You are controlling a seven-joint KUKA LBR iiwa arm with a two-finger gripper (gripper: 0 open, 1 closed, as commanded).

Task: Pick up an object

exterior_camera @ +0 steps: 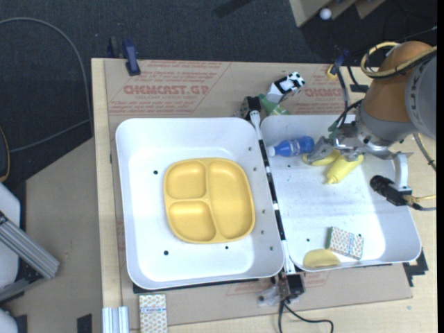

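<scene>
The right bin point(326, 210) holds a blue bottle point(291, 146) at its back left. Beside it lie a yellow banana-like piece point(313, 159) and a yellow squeeze bottle point(341, 169). Near the front edge are a small patterned packet point(345, 242) and a flat yellow piece point(321, 258). My gripper point(341, 146) is low at the back of the right bin, directly over the yellow squeeze bottle and the banana-like piece, and its body hides their upper ends.
The left bin point(139, 186) carries a yellow divided plate point(208, 200) in its middle. A black-and-white toy point(288, 85) lies on the bench behind the bins. A black connector with a cable point(388, 189) hangs over the right bin's right side.
</scene>
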